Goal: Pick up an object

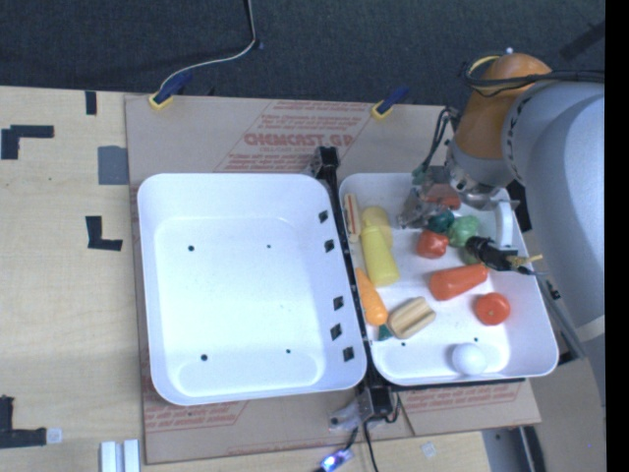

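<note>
The right bin (526,347) holds several toy foods: a yellow block (378,247), an orange carrot (370,298), a tan bread roll (411,316), a red-orange pepper (457,280), a small red piece (430,245), a red tomato (492,309), a white ball (470,358) and a green piece (462,228). My gripper (429,205) reaches down into the bin's far part, just above the small red piece and beside the green one. Nothing can be seen held in it.
The left bin (236,283) lies beside the right one, their inner walls touching. Both rest on a cardboard sheet (285,141) on the bench. A cable (211,62) runs across the dark floor behind. The arm's grey body (570,195) overhangs the right bin's right side.
</note>
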`<state>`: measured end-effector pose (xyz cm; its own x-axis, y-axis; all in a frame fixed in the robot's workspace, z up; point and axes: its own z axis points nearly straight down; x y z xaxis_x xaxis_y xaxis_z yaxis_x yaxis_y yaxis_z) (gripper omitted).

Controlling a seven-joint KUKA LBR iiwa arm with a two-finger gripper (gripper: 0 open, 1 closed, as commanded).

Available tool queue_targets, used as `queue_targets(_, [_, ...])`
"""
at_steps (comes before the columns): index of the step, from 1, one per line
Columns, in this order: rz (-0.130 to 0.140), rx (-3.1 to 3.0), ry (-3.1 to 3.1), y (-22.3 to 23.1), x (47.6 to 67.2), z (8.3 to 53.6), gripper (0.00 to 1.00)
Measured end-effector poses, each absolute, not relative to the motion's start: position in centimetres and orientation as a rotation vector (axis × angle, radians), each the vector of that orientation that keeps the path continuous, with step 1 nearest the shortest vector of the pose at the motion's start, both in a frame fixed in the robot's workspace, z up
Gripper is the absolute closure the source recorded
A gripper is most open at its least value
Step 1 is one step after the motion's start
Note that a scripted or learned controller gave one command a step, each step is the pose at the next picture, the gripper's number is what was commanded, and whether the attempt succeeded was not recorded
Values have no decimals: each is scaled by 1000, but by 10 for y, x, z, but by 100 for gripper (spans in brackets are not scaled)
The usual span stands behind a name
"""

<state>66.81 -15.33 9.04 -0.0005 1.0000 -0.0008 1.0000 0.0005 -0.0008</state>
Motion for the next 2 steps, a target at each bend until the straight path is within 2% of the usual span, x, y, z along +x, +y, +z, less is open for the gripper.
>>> queue_targets(2, [2,-2221,-2223,-168,668,85,100])
